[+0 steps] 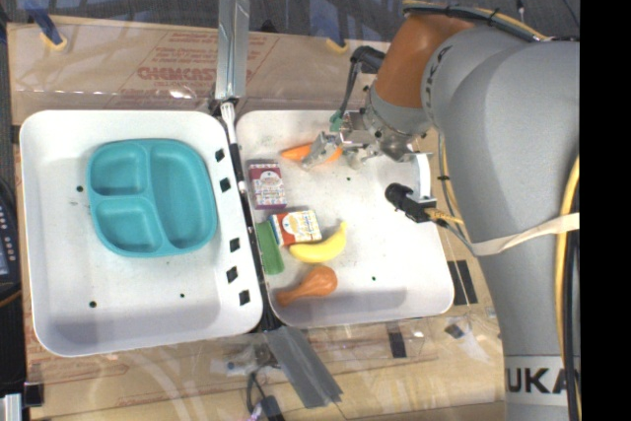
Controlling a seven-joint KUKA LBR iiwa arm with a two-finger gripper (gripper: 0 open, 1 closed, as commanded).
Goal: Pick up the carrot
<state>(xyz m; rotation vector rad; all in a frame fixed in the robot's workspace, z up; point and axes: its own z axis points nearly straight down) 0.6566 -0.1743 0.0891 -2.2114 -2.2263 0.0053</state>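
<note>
Nearest the lens, the arm's grey upper link fills the right side. Reading from the left, the left bin (39,242) holds a teal divided plate (153,195). In the right bin (414,281) lie a small dark-red packet (265,183), a green item (271,249) beside a snack box (299,226), a banana (320,246) and a brownish pear-shaped toy (308,284). The carrot (301,153) lies near the bin's far wall, its right end meeting the end effector (328,149). Whether the end effector is apart, together or clamped on the carrot cannot be told. The risk: contact sits at the carrot's very end, so a lift could let it pivot and slip free, or nudge it against the wall.
</note>
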